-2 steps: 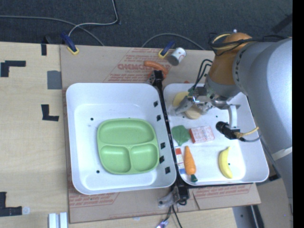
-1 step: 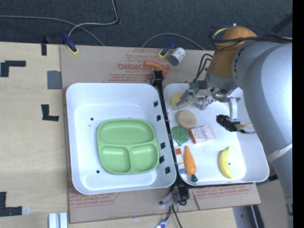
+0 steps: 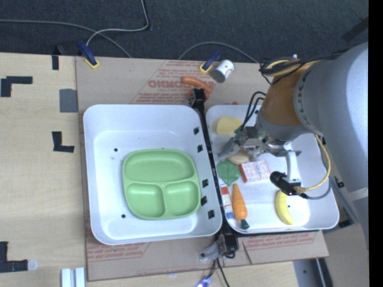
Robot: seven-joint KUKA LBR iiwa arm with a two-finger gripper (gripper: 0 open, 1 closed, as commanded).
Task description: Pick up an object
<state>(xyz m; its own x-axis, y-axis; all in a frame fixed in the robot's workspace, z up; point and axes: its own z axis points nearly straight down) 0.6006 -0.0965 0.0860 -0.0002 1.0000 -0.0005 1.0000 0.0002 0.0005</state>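
Note:
The right bin [image 3: 311, 223] holds several small items. These are a pale yellow piece [image 3: 227, 125] at the back left, a beige piece [image 3: 239, 158], a green leafy piece [image 3: 228, 172], a red-and-white packet [image 3: 256, 171], an orange carrot [image 3: 239, 201] and a yellow fruit [image 3: 290, 209]. My gripper [image 3: 238, 146] is low over the bin's left part, right above the beige piece and just in front of the pale yellow piece. The wrist and its orange band [image 3: 286, 103] hide the bin's back middle.
The left bin [image 3: 102, 130] bears a green divided plate [image 3: 160, 183]. A black clip divider [image 3: 206, 154] runs between the bins. Behind them lie an orange tool [image 3: 196, 82], a small white cup [image 3: 222, 70] and cables. A black cable loops over the right bin near the yellow fruit.

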